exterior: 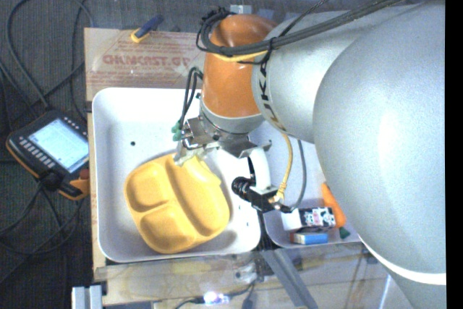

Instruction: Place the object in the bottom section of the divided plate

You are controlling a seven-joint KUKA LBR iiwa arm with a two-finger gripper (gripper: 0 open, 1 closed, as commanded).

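**Arm over the left bin, wrist at the yellow plate's upper edge**

Camera view: The grey arm (376,134) takes up most of the right half of the picture, its orange band (231,72) sitting above the wrist near the centre. Below the band the gripper (189,148) reaches down into the left bin (116,112), ending right at the upper edge of the divided plate (177,202). The wrist housing and cabling cover the gripper, so whether it is spread or closed cannot be told, nor whether anything is held in it.

The divided plate is yellow, lies in the lower middle of the left bin and is turned at a slant; raised ridges split it into sections, and the sections that show look bare. The object to be placed cannot be made out with any certainty near the gripper or on the plate.

In the right bin (278,231), mostly hidden under the arm, lie a small patterned block (316,216), a blue-and-white piece (311,236) just below it, and an orange item (333,205) at the arm's edge.

Outside the bins, a handheld pendant (51,148) with a lit screen rests on the floor to the left, and a cardboard sheet (145,61) lies behind the left bin.
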